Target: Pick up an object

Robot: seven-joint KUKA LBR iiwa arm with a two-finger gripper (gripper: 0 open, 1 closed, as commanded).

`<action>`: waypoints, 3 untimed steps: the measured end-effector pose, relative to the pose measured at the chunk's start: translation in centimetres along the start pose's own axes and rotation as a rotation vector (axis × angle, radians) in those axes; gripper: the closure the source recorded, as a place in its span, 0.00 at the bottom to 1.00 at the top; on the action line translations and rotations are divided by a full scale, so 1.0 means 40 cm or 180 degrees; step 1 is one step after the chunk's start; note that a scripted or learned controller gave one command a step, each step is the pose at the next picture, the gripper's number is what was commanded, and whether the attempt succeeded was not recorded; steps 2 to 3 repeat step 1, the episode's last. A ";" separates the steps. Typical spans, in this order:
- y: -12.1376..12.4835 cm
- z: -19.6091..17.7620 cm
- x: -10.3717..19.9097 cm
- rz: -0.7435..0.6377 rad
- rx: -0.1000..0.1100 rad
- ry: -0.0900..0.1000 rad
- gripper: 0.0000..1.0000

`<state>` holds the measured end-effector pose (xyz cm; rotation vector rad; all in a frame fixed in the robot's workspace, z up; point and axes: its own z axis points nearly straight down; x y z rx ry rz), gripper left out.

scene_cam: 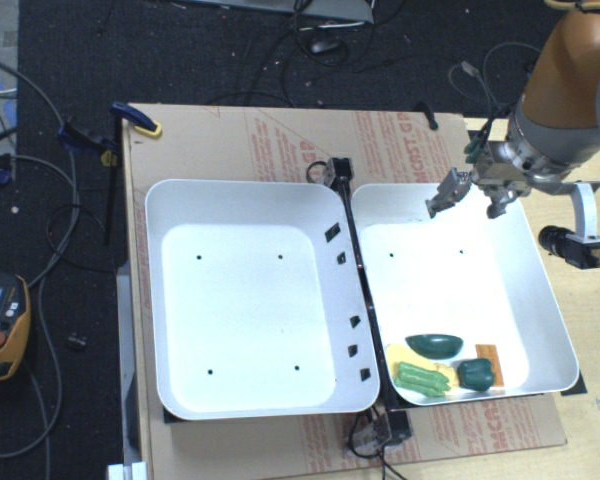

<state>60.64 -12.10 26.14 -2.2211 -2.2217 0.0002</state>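
Lying in the near corner of the right bin, we find four small things clustered together: a dark green bowl-like piece with its long axis across the bin, a light green ridged piece stretched the same way and tilted slightly toward the near rim, a dark green lump, and an orange block just behind that lump. We cannot tell whether they touch. Well apart from them, the gripper hangs over the bin's far edge with its fingers spread and nothing between them. Beside it sits the left bin on the bench.
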 end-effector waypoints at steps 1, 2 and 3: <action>-0.210 0.028 0.001 0.0007 0.0008 0.0003 0.00; -0.210 0.028 0.001 0.0007 0.0008 0.0003 0.00; -0.210 0.028 0.001 0.0007 0.0008 0.0003 0.00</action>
